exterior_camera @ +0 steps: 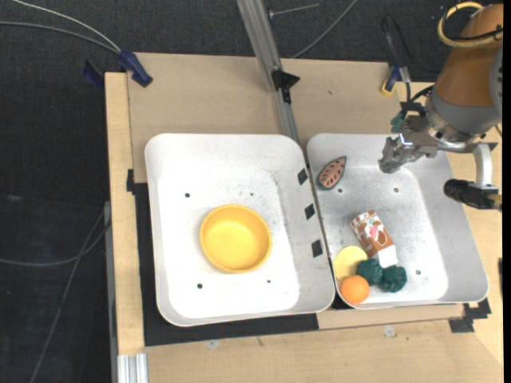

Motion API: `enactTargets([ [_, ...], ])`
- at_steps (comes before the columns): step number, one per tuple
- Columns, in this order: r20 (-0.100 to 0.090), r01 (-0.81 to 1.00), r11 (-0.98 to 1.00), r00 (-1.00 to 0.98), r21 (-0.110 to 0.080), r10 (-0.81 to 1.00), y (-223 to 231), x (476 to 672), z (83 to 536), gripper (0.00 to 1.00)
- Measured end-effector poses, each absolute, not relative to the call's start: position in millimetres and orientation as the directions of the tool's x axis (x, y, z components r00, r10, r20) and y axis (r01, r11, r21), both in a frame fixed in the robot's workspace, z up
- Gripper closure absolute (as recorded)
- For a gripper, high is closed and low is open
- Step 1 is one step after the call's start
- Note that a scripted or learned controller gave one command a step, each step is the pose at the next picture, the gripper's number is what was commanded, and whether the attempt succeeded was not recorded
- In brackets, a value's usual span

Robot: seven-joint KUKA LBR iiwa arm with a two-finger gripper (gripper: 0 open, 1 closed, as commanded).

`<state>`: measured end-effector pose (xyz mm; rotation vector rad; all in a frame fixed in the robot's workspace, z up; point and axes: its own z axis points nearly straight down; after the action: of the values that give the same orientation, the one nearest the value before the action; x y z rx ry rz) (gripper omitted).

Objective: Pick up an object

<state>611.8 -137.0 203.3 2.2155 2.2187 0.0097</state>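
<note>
You are looking at an orange ball (355, 289) sitting in the near corner of the right bin (447, 238), well below and a little to the left of the claw (390, 159). Touching it on its far side is a pale yellow disc (349, 260), and just beside it on the right a dark green knobbly toy (383, 275) is lying against the bin's near wall. A brown and white packet (374, 234) is resting at a tilt just above the green toy, between that cluster and the claw. A reddish leaf-shaped piece (332, 171) is lying near the claw, just to its left, close to the bin's left wall. The claw itself is hanging over the far end of the right bin, near its upper rim, with the grey and orange arm (467, 62) reaching in from the right. You are seeing nothing between its fingers, but how wide they are standing cannot be told from this angle. Far off to the claw's left, a yellow bowl (235, 237) is sitting upright in the middle of the left bin (172, 214). Both bins are resting side by side on the table (200, 86), touching along their inner walls.
</note>
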Motion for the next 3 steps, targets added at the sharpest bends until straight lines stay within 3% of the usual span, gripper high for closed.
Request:
enactTargets([
  [1,0.000,1.000,0.001,-0.001,0.008,1.000,-136.6,613.5,240.3,1.00],
  [2,0.002,1.000,0.006,-0.006,0.007,1.000,-80.8,615.3,252.4,1.00],
  [3,0.005,1.000,0.006,-0.006,-0.009,1.000,-18.9,611.4,243.5,1.00],
])
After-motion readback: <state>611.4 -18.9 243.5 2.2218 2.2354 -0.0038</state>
